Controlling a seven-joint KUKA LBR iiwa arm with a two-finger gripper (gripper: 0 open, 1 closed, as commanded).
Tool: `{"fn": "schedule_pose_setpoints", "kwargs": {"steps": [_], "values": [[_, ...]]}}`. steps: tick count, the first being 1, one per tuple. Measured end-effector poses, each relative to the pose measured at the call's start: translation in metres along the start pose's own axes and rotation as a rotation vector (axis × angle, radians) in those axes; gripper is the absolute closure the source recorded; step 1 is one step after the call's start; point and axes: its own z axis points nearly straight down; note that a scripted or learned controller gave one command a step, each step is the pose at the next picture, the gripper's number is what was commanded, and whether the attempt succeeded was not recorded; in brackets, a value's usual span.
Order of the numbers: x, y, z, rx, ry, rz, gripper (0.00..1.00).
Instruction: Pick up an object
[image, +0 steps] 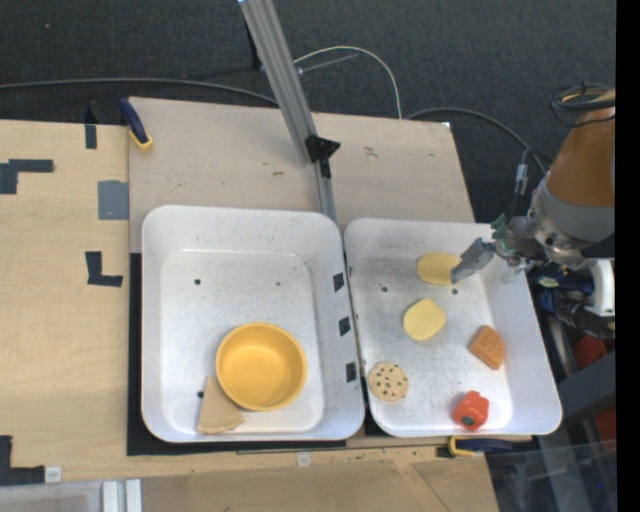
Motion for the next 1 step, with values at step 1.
{"fn": "schedule_pose_setpoints", "kwargs": {"steps": [1], "values": [[0.0, 0.0, 0.0, 0.0, 0.0, 0.0, 0.0]]}}
